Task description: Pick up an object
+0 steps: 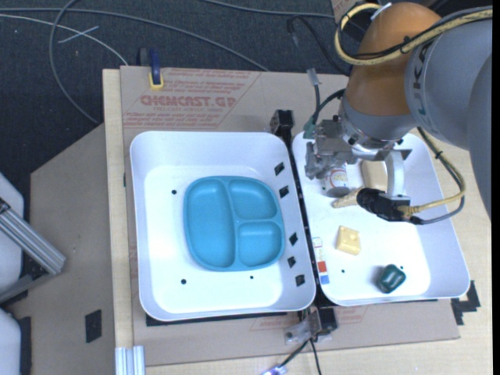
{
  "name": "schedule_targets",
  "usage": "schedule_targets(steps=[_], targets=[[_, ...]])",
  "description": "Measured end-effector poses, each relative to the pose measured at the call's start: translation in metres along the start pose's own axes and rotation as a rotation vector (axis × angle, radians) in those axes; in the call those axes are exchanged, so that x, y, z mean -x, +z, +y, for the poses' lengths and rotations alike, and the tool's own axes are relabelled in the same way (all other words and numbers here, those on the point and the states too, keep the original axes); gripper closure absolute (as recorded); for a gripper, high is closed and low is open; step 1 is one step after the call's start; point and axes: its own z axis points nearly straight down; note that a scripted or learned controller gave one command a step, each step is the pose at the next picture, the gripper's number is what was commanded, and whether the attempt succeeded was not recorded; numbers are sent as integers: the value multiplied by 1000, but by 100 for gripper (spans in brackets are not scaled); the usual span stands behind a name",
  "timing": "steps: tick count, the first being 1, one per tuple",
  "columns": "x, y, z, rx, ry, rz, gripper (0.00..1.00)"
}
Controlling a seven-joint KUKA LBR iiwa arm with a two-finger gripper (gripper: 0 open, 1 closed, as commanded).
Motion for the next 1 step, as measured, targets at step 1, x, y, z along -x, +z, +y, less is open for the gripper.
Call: schedule_targets(steps=[1], targets=[[-38, 6, 23, -2, 2, 0, 100]])
